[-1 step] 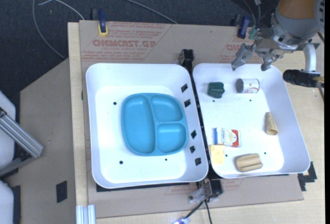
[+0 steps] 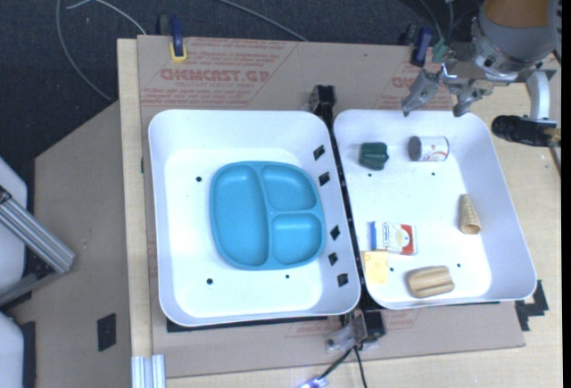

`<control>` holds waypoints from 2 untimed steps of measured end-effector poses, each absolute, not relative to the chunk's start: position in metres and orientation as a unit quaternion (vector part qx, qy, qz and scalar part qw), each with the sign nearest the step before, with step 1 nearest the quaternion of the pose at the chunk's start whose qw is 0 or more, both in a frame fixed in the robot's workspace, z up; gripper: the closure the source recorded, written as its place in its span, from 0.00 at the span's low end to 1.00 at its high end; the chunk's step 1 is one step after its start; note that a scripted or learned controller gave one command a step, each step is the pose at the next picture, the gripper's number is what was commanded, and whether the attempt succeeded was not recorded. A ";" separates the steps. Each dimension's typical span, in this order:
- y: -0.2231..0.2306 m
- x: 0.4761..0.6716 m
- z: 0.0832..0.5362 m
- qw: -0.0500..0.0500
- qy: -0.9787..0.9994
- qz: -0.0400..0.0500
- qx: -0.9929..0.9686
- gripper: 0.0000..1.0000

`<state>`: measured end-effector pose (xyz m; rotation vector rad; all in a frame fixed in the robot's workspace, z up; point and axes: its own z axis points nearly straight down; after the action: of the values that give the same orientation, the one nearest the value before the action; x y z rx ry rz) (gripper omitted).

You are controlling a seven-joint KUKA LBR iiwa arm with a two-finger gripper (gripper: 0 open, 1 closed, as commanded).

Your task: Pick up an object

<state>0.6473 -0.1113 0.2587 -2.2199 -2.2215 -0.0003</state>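
While the grey two-finger gripper (image 2: 437,103) hangs at upper right over the right white bin's (image 2: 508,199) back rim, jaws spread, nothing between | nearest candidates: white cylinder with red end (image 2: 428,148), dark green block (image 2: 374,154), just below | loose spacing should ease a descent | blue divided plate (image 2: 266,214) fills left bin.

An open gripper (image 2: 437,101) hangs above the right bin's (image 2: 508,226) far edge; a blue plate (image 2: 266,214) fills the left bin (image 2: 178,199).
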 end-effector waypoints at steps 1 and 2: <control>-0.108 0.645 0.216 0.002 -0.707 0.001 -0.707 0.00; -0.100 0.641 0.157 0.003 -0.707 0.002 -0.707 0.00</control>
<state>0.6414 -0.1002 0.1566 -2.2168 -2.2180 0.0053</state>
